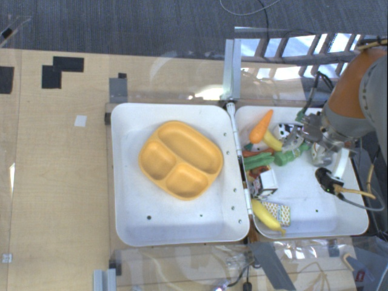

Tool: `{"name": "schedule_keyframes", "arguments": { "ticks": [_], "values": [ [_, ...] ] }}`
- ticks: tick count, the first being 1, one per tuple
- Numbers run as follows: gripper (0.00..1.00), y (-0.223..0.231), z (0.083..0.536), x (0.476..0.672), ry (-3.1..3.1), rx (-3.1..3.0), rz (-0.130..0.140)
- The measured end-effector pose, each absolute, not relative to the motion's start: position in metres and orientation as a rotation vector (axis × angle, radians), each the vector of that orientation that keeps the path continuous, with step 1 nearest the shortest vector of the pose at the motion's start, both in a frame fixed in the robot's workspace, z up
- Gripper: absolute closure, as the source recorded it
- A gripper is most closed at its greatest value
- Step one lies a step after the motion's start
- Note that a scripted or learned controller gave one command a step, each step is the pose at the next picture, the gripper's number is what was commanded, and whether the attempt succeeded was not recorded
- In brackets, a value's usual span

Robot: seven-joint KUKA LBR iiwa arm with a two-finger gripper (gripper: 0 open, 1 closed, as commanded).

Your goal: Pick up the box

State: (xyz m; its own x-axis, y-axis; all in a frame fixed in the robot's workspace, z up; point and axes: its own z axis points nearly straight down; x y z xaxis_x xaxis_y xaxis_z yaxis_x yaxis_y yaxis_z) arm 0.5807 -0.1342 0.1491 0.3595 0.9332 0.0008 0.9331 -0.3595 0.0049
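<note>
A small white box with a dark and red side lies near the left wall of the right bin, just below some green toy vegetables. My gripper hangs over the upper middle of that bin, above the right end of the green pieces. It is up and to the right of the box and apart from it. The grey arm with its orange band comes in from the right.
In the right bin lie an orange carrot, a small yellow piece, a banana and a patterned packet. A yellow divided plate sits in the left bin. Black cables trail under the wrist.
</note>
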Motion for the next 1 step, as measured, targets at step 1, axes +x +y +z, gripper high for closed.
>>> {"name": "schedule_keyframes", "arguments": {
  "ticks": [1],
  "values": [
    [0.00,-0.0923,0.0902,0.5135,1.852,2.529,0.014]
  ]
}}
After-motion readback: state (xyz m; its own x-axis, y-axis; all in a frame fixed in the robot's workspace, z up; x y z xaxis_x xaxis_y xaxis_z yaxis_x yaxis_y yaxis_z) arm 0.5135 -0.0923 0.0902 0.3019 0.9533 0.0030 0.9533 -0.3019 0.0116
